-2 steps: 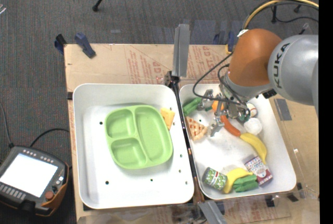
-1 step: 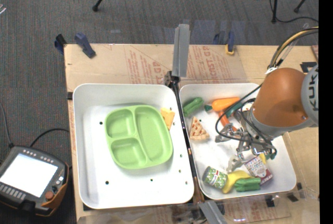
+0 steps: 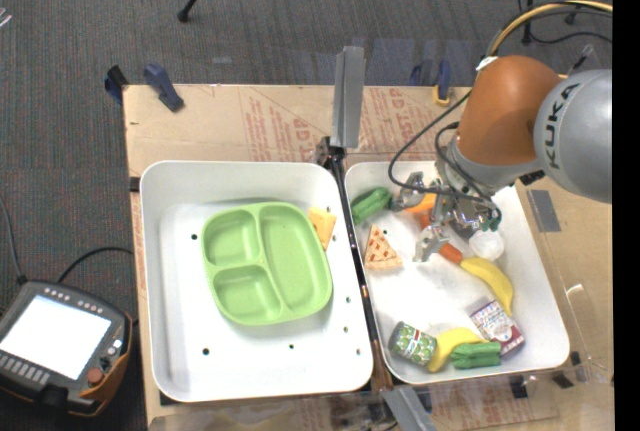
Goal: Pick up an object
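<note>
The end effector (image 3: 440, 224) hangs low in the right bin (image 3: 545, 264), and whether it is apart or together cannot be told from this slanted overhead view. From the left: a green divided plate (image 3: 265, 262) lies in the left bin (image 3: 170, 219) with a yellow wedge (image 3: 322, 224) at its edge. Across the divider come a green pepper-like toy (image 3: 370, 203) and a pizza slice (image 3: 380, 249). The pizza slice lies just beside the tool on its left, and an orange piece (image 3: 450, 254) sits right under it, likeliest the target. A banana (image 3: 492, 281) runs diagonally to the right, above a can (image 3: 412, 342) and a packet (image 3: 495, 324) along the near rim.
</note>
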